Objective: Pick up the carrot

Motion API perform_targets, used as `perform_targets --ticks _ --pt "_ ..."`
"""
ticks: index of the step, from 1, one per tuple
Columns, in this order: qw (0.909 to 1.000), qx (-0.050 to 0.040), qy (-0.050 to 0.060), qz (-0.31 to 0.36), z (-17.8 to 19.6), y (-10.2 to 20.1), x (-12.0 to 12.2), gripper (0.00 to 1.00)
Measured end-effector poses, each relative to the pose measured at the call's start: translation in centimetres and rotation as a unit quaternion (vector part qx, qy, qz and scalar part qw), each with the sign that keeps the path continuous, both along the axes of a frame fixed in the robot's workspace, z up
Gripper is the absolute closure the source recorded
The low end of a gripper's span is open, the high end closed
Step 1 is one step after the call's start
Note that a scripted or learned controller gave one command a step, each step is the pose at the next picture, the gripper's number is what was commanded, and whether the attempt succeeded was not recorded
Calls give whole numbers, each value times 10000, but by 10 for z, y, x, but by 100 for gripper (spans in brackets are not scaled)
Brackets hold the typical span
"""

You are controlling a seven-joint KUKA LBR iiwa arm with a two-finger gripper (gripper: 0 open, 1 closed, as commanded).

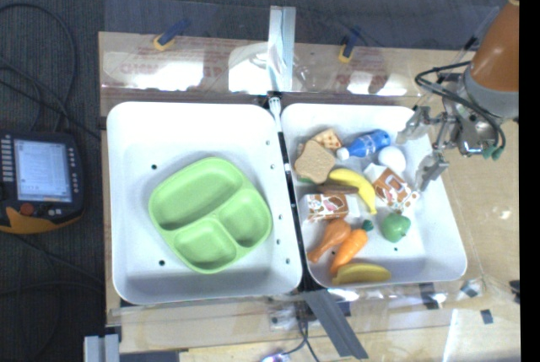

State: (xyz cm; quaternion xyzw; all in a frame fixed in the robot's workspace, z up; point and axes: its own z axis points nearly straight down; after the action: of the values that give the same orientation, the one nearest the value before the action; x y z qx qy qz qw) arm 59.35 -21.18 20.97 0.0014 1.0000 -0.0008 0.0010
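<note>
Approach step, nothing being gripped: gripper [426, 143] is hovering at the right bin's [445, 244] 2 o'clock rim, fingers spread apart. Carrot [352, 245] is lying toward 6 o'clock, touching the green apple [394, 226]. Next likely calls for travelling toward 7 o'clock, then descending.

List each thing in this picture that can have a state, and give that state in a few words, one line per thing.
carrot: lying in the right bin, untouched
tool: open, above the right bin's far edge, holding nothing
green tray: flat in the left bin
blue bottle: on its side
two bananas: lying loose in the right bin
handheld screen: lit
</note>
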Motion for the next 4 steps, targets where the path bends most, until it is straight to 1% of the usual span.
perform_targets --ticks 1,2,3,4 --pt "9982 14 21 -605 -40 34 -61 0" --pt "9912 -14 -67 1319 -105 89 -89 0" --pt "9348 -93 -164 3546 -115 114 -90 0" --pt "8806 -72 -98 4737 -117 109 -91 0"
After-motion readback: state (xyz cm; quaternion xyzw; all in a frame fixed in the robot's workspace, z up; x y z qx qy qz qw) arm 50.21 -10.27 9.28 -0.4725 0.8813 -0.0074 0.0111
